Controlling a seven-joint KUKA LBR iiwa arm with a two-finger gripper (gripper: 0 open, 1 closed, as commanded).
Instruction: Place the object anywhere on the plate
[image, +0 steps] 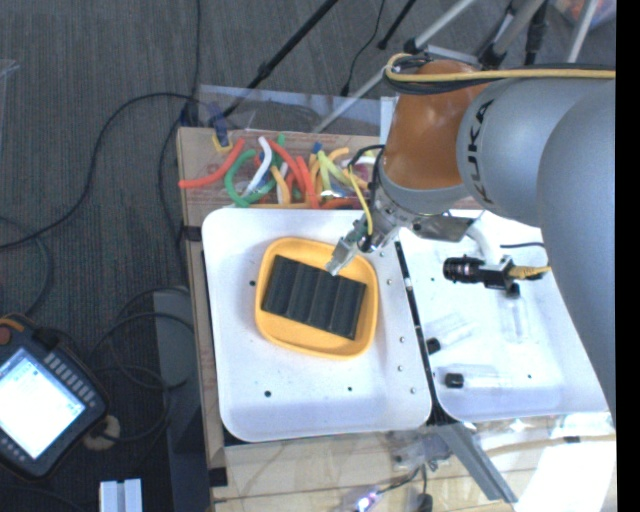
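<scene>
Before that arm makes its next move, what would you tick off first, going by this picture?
1. Black ridged block lies on the yellow plate: ok.
2. Block sits inside the plate's rim, with nothing hanging over: ok.
3. Plate rests inside the left bin, away from its edges: ok.
4. Claw is free of the block: cannot tell. Its tip is at the block's upper right edge, and the view is too small to show any gap.
5. Small black piece in the right bin is well away from the claw: ok.
</scene>
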